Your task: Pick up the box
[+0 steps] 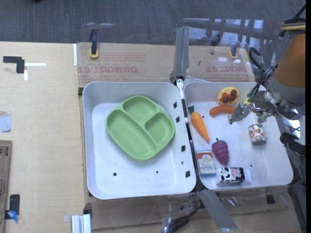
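The pincer (240,114) hangs over the right bin (274,176), toward its upper middle, at the end of the grey arm (286,89) that comes in from three o'clock. At this slant and size its tips are too small to read, so it cannot be told whether the pincer is apart or together; nothing can be seen clamped in it.

Closest to the pincer, at about nine o'clock from it, lies an orange sausage-shaped toy (221,110), and just above that, at eleven o'clock, a small yellow dish of toy food (228,95). At about four o'clock from the pincer a small can (257,134) stands upright. Further out, at eight o'clock, a toy carrot (198,123) lies near the bin's left wall, and at seven o'clock a purple bunch of grapes (221,151) rests on the floor.

The box (206,162), white with a red top, lies flat just beside the grapes at their eight o'clock, near the bin's lower left corner and well apart from the pincer. A black-and-white carton (231,175) sits at four o'clock from the box.

Far out at nine o'clock, the left bin (104,178) holds a green divided plate (140,126).

Judging from this, the task is barely begun: the box is untouched on the bin floor, and travel, descent, grip and lift all remain.
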`<move>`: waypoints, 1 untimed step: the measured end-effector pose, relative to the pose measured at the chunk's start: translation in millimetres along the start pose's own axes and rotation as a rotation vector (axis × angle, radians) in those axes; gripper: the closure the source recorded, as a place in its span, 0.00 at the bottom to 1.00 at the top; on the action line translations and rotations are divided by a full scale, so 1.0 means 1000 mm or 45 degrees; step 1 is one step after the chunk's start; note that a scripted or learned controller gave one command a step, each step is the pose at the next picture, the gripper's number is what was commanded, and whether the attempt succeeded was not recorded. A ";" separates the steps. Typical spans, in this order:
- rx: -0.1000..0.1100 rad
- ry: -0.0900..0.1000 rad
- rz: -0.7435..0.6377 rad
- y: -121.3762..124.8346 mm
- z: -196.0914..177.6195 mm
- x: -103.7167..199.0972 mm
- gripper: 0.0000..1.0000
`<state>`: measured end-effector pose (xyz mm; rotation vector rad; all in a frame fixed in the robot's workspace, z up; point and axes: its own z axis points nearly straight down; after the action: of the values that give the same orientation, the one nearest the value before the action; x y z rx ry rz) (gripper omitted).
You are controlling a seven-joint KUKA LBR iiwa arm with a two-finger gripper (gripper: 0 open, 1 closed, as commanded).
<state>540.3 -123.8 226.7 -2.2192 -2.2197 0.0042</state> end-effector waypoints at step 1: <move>-0.001 0.001 0.160 -0.063 0.136 0.001 0.00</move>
<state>476.6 -123.3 90.5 -2.3540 -2.0766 0.0031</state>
